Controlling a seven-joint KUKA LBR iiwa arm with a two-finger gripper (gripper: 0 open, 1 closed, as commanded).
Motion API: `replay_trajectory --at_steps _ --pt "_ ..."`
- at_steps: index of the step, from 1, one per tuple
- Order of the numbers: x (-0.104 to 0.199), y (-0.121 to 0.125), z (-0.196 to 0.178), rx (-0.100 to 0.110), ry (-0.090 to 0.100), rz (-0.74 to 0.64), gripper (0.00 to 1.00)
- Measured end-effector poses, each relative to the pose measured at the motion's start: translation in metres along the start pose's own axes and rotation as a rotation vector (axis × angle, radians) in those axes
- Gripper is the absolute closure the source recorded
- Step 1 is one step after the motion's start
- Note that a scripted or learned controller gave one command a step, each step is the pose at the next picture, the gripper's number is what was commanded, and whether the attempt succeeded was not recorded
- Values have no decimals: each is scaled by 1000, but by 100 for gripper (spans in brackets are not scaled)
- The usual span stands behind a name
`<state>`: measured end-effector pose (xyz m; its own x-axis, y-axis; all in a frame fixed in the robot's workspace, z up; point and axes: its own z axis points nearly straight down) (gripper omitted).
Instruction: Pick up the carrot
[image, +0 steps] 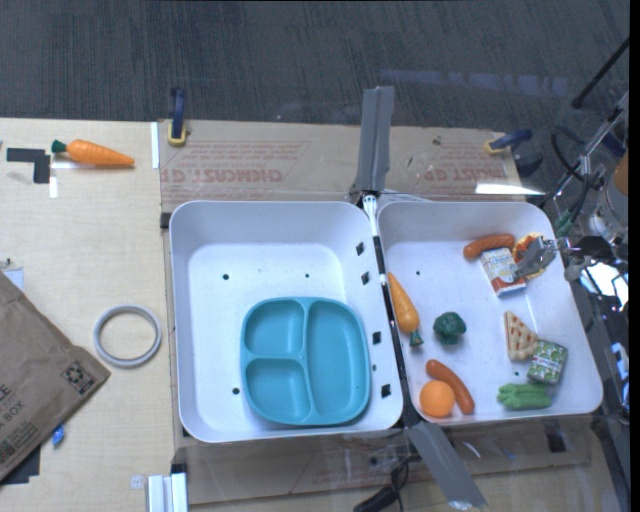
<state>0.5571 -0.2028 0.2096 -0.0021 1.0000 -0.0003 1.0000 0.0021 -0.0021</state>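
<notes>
Where the two white bins meet, just right of the teal divided tray (305, 360) and across the shared wall from it, the carrot (403, 303) lies on the floor of the right bin (470, 212). It runs alongside that wall, with its green stub pointing toward the near edge. The tray itself sits flat in the left bin (200, 300), toward the near side.

Farther right of the tray than the carrot is a broccoli floret (449, 326), near the carrot but apart from it. Right of the tray's near corner, an orange (436, 399) touches a red sausage (452, 383). A second sausage (488, 245) lies up and well to the right of the tray, beside a small red-and-white packet (503, 270).

The gripper (533, 257) is at that packet's right edge, far right of the tray and well apart from the carrot. It seems to touch the packet, though the view is too small to be sure. Whether it is open or closed cannot be told, and nothing can be seen held in it.

Also far right of the tray are a sandwich wedge (518, 336), a green carton (547, 362) and green bean pods (524, 396). A second carrot (95, 153) lies on the bench, up and well left of the tray. A tape ring (127, 334) lies on the bench directly left of the tray.
</notes>
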Motion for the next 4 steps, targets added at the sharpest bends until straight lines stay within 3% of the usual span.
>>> replay_trajectory --at_steps 1,2,3,4 --pt "62 -37 70 1 1 -136 0" --pt "108 -80 115 1 1 -154 0" --pt "108 -80 115 1 1 -154 0" --pt "161 -78 19 -3 -1 -495 0"
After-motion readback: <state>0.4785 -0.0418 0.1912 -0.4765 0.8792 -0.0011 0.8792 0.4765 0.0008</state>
